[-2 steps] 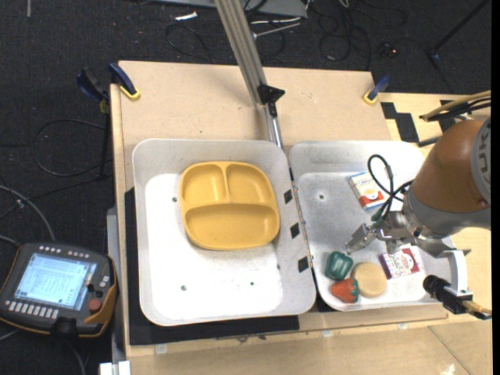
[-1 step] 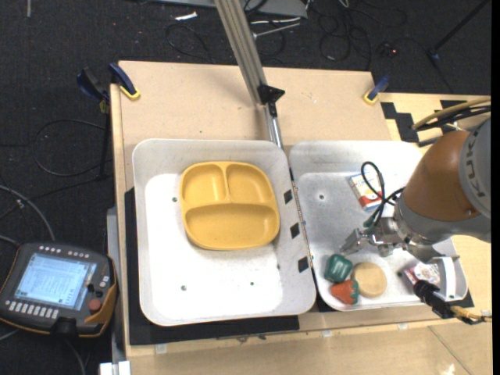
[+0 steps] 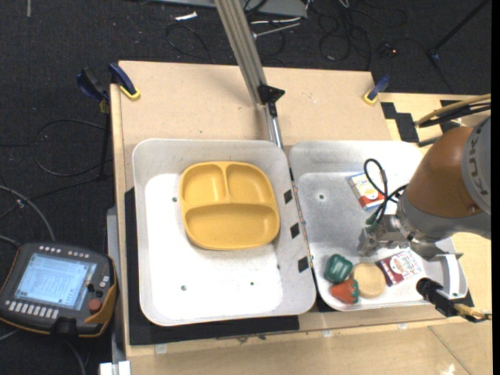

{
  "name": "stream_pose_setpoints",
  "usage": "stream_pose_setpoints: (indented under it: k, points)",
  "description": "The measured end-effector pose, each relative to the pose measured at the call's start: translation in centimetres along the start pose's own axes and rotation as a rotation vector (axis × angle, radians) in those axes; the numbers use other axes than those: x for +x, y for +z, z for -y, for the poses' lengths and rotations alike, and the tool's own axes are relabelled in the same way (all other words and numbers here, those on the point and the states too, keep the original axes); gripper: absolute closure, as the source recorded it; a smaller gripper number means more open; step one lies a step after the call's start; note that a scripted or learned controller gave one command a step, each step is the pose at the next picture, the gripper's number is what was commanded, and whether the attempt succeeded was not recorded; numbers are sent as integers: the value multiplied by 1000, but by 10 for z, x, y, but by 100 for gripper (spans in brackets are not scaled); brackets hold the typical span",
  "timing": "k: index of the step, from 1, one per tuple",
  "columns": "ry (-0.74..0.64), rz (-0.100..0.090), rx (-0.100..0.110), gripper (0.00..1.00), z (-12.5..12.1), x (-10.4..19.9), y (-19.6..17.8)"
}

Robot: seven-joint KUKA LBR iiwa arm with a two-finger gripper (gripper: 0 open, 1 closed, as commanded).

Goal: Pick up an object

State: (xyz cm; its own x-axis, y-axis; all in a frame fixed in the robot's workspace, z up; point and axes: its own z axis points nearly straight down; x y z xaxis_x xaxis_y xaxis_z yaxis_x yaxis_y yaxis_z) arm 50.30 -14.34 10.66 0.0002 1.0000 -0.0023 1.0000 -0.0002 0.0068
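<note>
The end effector (image 3: 373,241) hangs low in the right bin (image 3: 328,198), just above the green toy (image 3: 338,268). I cannot tell its grip state. A yellow tray (image 3: 230,205) lies in the left bin (image 3: 156,233).

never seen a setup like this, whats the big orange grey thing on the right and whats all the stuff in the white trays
The picture comes from one camera fixed above a bench, looking down at a slant. The orange and grey thing is a robot arm reaching in from the right. Its pincer is low over the right bin; I cannot tell whether it grips anything.

The left bin holds a yellow divided plate. The right bin holds small items: a green toy, a red toy, a tan round piece, a red and white packet and a small carton. The grey box at lower left is a handheld controller.
</note>
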Motion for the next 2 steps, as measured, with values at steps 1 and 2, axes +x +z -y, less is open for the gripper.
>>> stream_pose_setpoints:
  k: [1,2]
  points:
    - [-3,-1,3,100,-2,2,-42]
    - [-3,-1,1,100,-4,1,-95]
